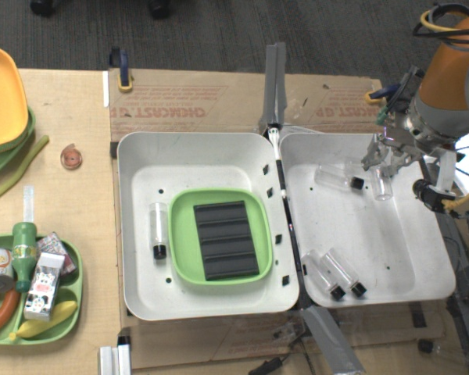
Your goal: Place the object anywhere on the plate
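Vial lies in the right bin's upper part, just left of my pincer. I hang low over that bin; can't tell my grip state. Green plate sits in the left bin, well apart.
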`<action>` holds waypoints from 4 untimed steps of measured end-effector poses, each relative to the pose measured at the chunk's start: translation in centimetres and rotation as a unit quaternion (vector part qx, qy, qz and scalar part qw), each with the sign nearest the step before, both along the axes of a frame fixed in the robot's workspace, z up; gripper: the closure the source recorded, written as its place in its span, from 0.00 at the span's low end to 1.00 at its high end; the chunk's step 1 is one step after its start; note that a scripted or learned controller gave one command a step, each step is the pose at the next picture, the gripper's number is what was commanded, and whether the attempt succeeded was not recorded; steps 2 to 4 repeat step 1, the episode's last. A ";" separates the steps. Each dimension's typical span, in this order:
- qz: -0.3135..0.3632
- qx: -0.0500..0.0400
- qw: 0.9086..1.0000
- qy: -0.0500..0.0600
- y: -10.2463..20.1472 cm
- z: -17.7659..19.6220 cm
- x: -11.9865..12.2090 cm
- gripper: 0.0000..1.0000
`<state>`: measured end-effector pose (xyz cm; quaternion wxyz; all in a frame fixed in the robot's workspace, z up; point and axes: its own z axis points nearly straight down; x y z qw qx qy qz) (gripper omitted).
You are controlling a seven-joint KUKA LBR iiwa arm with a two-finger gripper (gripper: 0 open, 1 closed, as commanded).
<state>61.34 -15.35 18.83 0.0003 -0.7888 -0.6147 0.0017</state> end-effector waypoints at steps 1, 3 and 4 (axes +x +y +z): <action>0.000 0.000 1.000 0.000 0.0 0.0 0.0 0.00; 0.000 0.000 1.000 0.000 0.0 0.0 0.0 0.00; 0.000 0.000 1.000 0.000 0.0 0.0 0.0 0.00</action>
